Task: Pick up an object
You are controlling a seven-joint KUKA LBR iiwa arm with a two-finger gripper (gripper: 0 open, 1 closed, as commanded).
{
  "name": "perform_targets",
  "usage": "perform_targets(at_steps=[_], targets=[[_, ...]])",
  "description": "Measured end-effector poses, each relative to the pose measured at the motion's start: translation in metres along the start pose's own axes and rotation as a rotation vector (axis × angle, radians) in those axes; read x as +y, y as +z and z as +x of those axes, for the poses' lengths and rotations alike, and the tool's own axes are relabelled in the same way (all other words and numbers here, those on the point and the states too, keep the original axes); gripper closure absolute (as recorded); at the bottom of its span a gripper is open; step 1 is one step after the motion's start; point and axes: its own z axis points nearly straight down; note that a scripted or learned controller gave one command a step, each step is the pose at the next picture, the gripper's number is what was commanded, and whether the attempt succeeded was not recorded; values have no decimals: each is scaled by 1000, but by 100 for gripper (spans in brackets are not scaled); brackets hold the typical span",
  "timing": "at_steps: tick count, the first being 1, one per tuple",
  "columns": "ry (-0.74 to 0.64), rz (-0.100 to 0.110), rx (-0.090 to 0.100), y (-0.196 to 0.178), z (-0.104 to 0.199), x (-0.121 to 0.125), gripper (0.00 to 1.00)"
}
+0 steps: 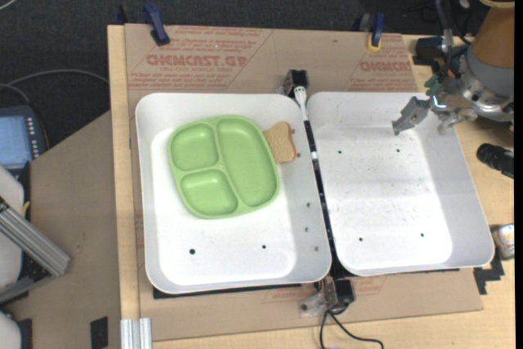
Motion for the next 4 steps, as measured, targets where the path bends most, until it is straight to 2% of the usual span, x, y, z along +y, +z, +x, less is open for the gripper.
perform_targets(at_steps=[1,2,3,4], targets=[[-6,-22,-3,-242,63,-43,0],[4,-17,-4,-338,43,-114,0],[-1,-8,-4,-341,45,-110,100],[-1,15,3,-196,73,-111,100]])
